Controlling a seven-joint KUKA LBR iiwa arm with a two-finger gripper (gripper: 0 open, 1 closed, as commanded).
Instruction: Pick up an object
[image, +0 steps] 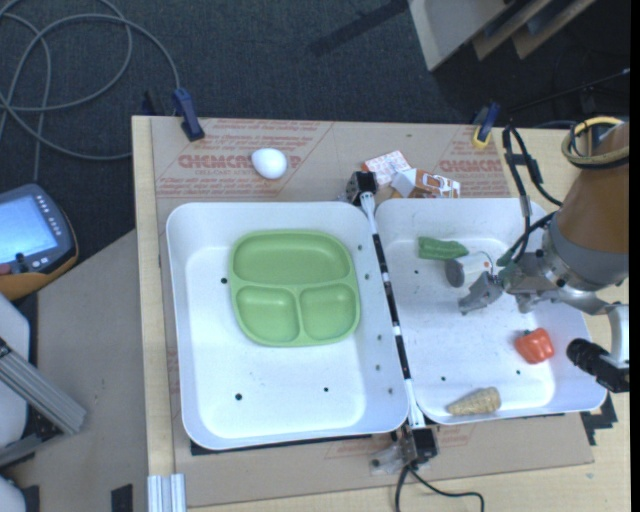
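Camera view looks down at a slant on the table (150, 330), which bears two shallow white bins side by side. The left bin (200, 400) holds a green divided plate (295, 287) lying flat toward its 12 o'clock side. The right bin (430, 370) holds several small things: a green object (440, 248) near its 12 o'clock edge, a small grey object (454, 272) just beside it at its 6 o'clock, an orange-red object (535, 346) toward 3 o'clock, and a tan cone-shaped object (474, 402) near the 6 o'clock rim.

The arm (595, 215) enters from 3 o'clock, its orange band high above the right bin's 3 o'clock edge and the grey wrist bent down and toward 9 o'clock. The claw (481, 293) sits low over the middle of the right bin, pointing toward 9 o'clock. It lies just at the 4 o'clock side of the grey object and at the 10 o'clock side of the orange-red one, apart from both as far as the slant lets me judge. Its grey fingers merge with their own shadow on the white floor, so I cannot tell how far apart they stand, and nothing can be made out between them.

Beyond the bins, on the table's 12 o'clock strip, lie a white egg-shaped object (268, 162) and some crumpled wrappers (405, 178).
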